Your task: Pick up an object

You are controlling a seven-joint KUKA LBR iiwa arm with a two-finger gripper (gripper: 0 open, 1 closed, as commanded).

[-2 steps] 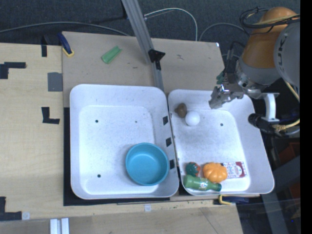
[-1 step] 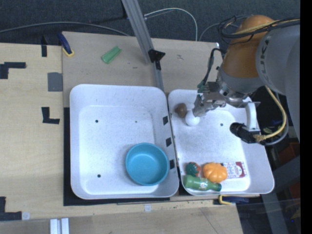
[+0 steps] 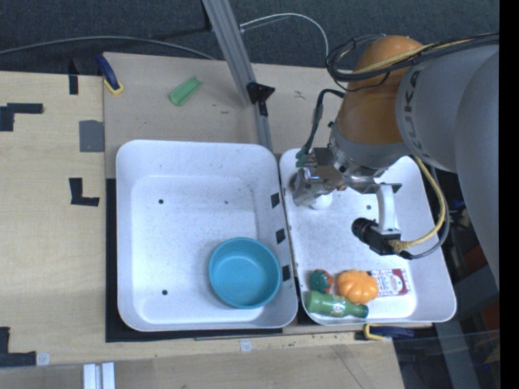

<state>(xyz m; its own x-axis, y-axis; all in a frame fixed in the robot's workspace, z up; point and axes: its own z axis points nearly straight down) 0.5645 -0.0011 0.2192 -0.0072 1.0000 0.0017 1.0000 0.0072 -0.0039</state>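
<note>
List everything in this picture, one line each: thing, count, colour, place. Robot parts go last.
bins: two, white, side by side on the bench
bowl: one, blue, near front right corner of the left bin
round toy: one, orange, front of the right bin
long toy: one, green, front edge of the right bin, beside the orange one
small item: one, green and red, just left of the orange toy
flat packet: one, white with red, right of the orange toy
block: one, green, on the bench behind the left bin
pole: one, grey, slanting down to the bins' back edge
arm: one, grey with orange band, reaching in from the right
claw: one, metallic, low over the right bin's back left area
</note>
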